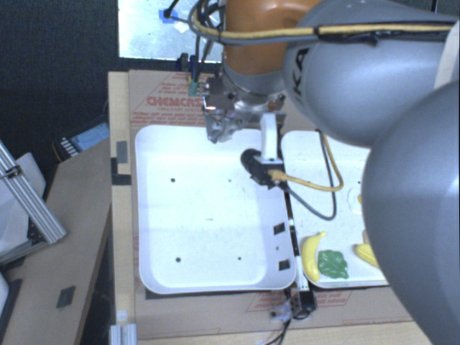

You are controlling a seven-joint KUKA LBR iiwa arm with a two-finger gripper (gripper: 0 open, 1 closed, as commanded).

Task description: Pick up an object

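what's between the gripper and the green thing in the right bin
In the camera view, the divider between the bins and bare white floor of the right bin separate the gripper from the green object.

Yellow banana (311, 256), green object (333, 264), right bin

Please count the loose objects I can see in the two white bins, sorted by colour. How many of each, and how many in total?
Yellow: 2, a banana-shaped piece and a second yellow piece partly hidden by the arm
Green: 1, a small green object
Total: 3, all in the right bin
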